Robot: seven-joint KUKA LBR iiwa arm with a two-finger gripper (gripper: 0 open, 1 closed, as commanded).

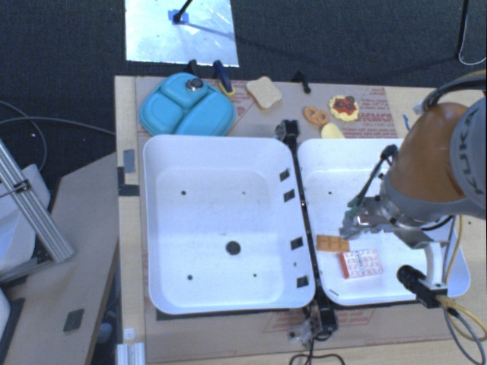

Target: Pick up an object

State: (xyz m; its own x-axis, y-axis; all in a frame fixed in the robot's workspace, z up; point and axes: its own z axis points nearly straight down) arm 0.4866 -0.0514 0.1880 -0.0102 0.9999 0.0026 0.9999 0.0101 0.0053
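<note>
Left bin (pixel 163 204) carries one small dark disc (pixel 233 248) near its front edge. In the right bin (pixel 335 162), the gripper (pixel 354 220) hovers just above an orange cracker (pixel 332 243); a red-and-white block (pixel 361 264) lies by the front edge.

Big rounded orange band (pixel 430 154) w/ smooth glossy surface, approx. dome-shaped from above. Grey arm casing (pixel 473 154) beside it at right edge, w/ part of dark lettering on the shell. Below the band, a grey metal wrist section (pixel 403 223). Thin dark cable (pixel 373 179) runs along the band's left side to the small metallic pincer (pixel 354 220), details too blurred to make out.
</note>
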